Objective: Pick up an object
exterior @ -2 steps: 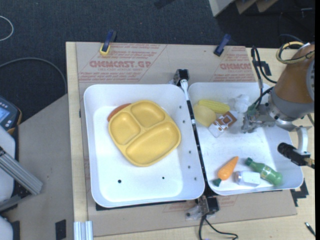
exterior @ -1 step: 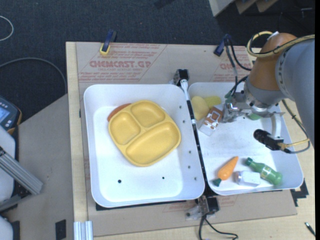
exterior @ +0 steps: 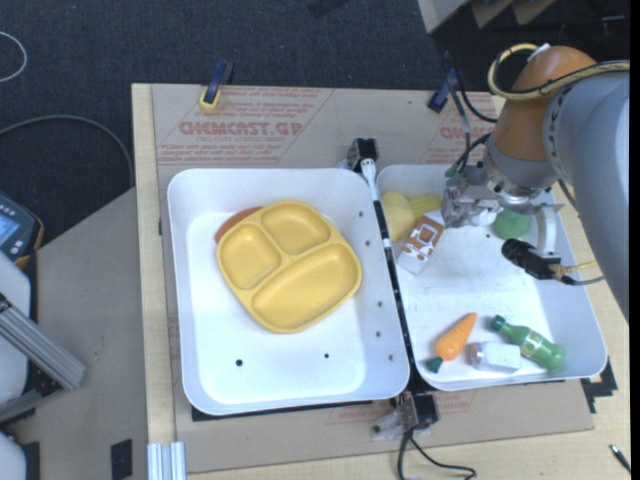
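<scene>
A: Orange carrot (exterior: 456,335) and green bottle (exterior: 528,340) lie nearest, at the right bin's (exterior: 585,308) front. Yellow plate (exterior: 288,264) fills the left bin (exterior: 190,298).

B: Farther back, end effector (exterior: 462,208) low beside the pale yellow fruit (exterior: 398,211) and carton (exterior: 420,242). Grip state: cannot tell. Best centred over one item before closing.

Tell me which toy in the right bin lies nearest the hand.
The pale yellow toy at the bin's far left corner, just left of the hand. The carrot and green bottle lie at the near edge, much farther off.
</scene>
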Robot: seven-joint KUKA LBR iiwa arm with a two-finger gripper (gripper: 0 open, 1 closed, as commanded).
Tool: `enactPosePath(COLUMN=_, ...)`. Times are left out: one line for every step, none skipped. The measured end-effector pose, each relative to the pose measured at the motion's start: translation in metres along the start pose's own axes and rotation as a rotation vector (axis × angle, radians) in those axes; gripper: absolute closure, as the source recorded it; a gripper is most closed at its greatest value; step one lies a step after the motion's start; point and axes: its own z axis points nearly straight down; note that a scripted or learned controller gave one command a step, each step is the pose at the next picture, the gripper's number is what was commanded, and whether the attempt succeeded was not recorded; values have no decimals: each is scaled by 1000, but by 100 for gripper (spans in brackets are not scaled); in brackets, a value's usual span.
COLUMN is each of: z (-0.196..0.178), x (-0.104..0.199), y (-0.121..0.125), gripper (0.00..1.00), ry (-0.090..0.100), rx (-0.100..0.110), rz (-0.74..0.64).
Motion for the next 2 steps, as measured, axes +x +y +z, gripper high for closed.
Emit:
enactPosePath(z=-11, x=0, y=0, gripper=100, ry=-1, rx=-1, rz=0)
enactPosePath(z=-22, x=0, y=1, gripper=100, ry=-3, rx=-5, rz=-1)
